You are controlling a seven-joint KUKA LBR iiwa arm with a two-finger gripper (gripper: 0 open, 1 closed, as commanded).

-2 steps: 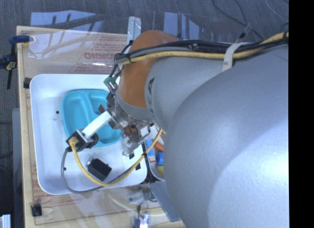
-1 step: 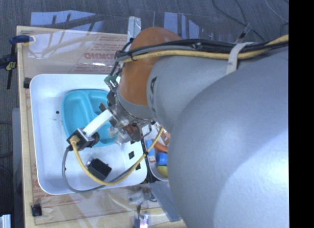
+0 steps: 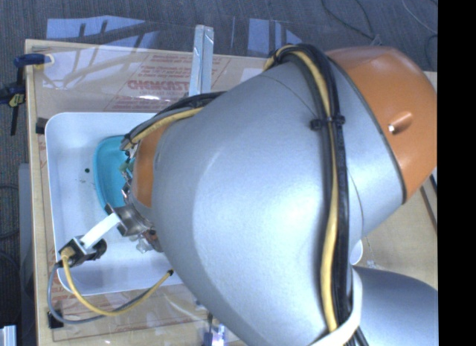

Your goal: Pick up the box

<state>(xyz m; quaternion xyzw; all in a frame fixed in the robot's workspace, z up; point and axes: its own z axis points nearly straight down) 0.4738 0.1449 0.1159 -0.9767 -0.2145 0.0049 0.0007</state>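
Camera view: the grey arm (image 3: 282, 203) looms over the left white bin (image 3: 63, 181), its wrist low inside and hiding most of the floor. A teal object (image 3: 110, 170) peeks out beside the wrist; whether it is the box is unclear. The grasp looks under way. Next, a straight lift would test it.

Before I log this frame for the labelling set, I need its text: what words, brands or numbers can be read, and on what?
"CHEMCAST": red print, seen mirrored, on the brown protective paper of the sheet behind the white bin; a likely reading, not certain.
Smaller red lines above and below it: too blurred to read.
Nothing readable on the arm, the teal object or the yellow cable.
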